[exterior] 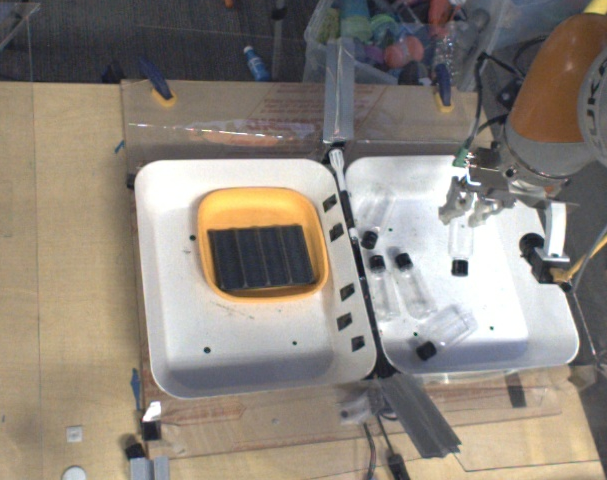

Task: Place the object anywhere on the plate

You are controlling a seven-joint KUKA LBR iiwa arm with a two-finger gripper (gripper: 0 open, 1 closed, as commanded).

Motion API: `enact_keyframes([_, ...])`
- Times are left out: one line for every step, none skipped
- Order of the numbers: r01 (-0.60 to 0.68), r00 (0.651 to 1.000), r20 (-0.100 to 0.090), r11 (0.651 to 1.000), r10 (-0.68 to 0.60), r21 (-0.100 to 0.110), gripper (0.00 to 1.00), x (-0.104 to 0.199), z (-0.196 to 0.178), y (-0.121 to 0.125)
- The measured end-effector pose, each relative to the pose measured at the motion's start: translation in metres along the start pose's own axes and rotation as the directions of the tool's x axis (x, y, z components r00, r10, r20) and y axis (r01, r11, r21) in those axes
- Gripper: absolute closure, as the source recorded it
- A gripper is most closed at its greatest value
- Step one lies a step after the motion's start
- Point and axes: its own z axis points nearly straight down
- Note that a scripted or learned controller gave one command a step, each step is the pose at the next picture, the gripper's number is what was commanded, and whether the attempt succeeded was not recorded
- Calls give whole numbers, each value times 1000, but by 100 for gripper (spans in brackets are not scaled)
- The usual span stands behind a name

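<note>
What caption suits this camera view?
Gripper lifts a clear vial over the right bin; yellow plate waits in the left bin.

Even overhead light, glare washing out the white bins [283, 368], slightly soft focus.

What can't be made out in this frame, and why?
- Gripper, camera view: the wrist above hides its jaws, so their state and any contact with the vial just below are unclear.
- Clear vials in the right bin: transparent on white, so their outlines and count are uncertain.
- Dark ribbed item on the yellow plate: too small to identify.
- Arm: cut off by the right edge.
</note>
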Motion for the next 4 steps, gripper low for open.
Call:
enact_keyframes([106,994,1,994,-106,-1,100,23,3,54])
enact_keyframes([241,970,2,970,-241,-4,100,35,-30,52])
enact_keyframes([447,895,3,895,-447,-5,100,39,-55,52])
enact_keyframes([532,847,3,847,-532,-5,100,27,-76,54])
